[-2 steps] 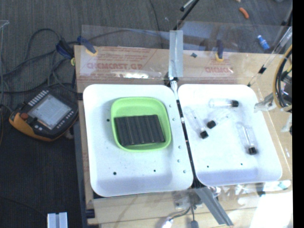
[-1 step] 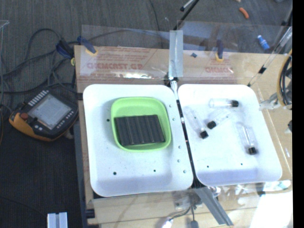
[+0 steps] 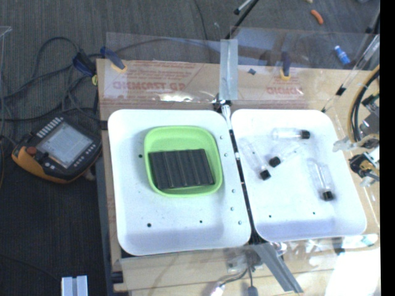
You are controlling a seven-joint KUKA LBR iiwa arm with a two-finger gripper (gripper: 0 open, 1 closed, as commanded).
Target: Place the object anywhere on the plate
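Observation:
A green, rounded-square plate (image 3: 179, 134) sits in the left white bin (image 3: 176, 227), in its upper middle. A dark ridged slab (image 3: 181, 169) lies flat on the plate and covers most of its floor. In the right white bin (image 3: 302, 217) lie several clear plastic vials with black caps. One vial (image 3: 289, 134) is near the back and another (image 3: 320, 176) is toward the right. Two black caps (image 3: 274, 161) (image 3: 264, 174) show near the bin's left middle, and their clear bodies are hard to make out against the white.
A raised seam (image 3: 237, 165) divides the two bins. Cardboard under plastic sheet (image 3: 166, 82) lines the back of the bench. A teach pendant (image 3: 58, 147) with cables lies on the floor at left. Cables and small fittings (image 3: 364, 156) crowd the right edge.

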